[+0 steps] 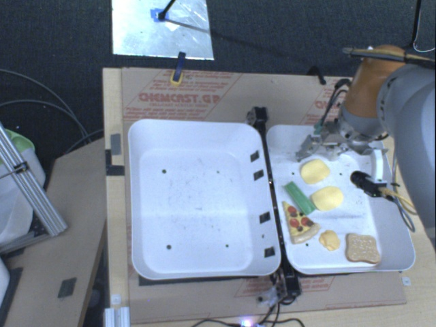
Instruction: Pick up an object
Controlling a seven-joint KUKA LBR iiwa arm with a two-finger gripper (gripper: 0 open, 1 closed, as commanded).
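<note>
My gripper (pixel 319 146) hangs over the far part of the right bin (pixel 400 245), just above and behind a pale yellow rounded piece (pixel 315 172). Nothing shows between its tips. A second yellow piece (pixel 328 197) lies nearer the bin's middle. A green strip (pixel 298 197) lies slanted by the bin's left wall, with a toy pizza slice (pixel 300 223) below it. A small yellow lump (pixel 330 240) and a slice of toast (pixel 362 248) rest near the front edge.
The left bin (pixel 197 199) stands beside the right one, its bare white floor marked by a few small holes. A black divider with clips (pixel 267 182) runs between the bins. The grey arm (pixel 409 107) fills the upper right corner.
</note>
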